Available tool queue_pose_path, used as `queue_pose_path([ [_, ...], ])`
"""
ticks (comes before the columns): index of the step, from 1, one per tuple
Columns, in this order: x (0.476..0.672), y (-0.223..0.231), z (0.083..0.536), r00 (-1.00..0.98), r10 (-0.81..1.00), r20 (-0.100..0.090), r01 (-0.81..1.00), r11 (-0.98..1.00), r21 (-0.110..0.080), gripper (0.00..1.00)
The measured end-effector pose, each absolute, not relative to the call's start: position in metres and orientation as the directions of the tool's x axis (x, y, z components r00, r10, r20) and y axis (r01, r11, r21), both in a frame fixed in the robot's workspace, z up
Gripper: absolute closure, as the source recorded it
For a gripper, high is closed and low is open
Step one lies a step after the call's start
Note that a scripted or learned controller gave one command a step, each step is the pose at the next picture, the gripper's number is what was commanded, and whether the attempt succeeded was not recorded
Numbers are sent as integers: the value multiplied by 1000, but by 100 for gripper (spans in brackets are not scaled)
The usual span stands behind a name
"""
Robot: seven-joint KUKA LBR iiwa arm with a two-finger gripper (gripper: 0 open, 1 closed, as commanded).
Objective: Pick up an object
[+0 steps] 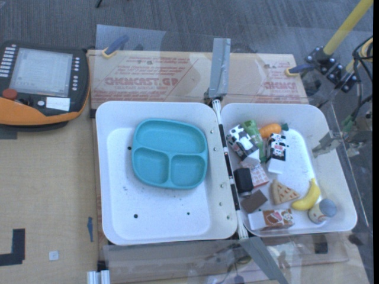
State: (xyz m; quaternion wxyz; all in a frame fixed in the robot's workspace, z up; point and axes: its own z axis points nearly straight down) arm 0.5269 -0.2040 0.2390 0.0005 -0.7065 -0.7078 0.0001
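Two white bins, one plate, lots of toys.
The left bin holds a blue plate with three parts. The right bin holds cow toys, an orange, a pizza slice and a banana.

The bench is carrying two white bins. The left bin is sitting touching the right bin along a shared edge, and a control tablet is lying on the bench beyond the left bin's far-left corner.
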Motion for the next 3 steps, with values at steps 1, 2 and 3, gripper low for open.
queue_pose_path([
  [1,512,-203,96,-15,1000,8,1000,15,3,0],
  [2,512,-206,105,-10,1000,3,1000,10,4,100],
  [3,535,-181,222,-13,1000,-1,1000,13,1,100],
])
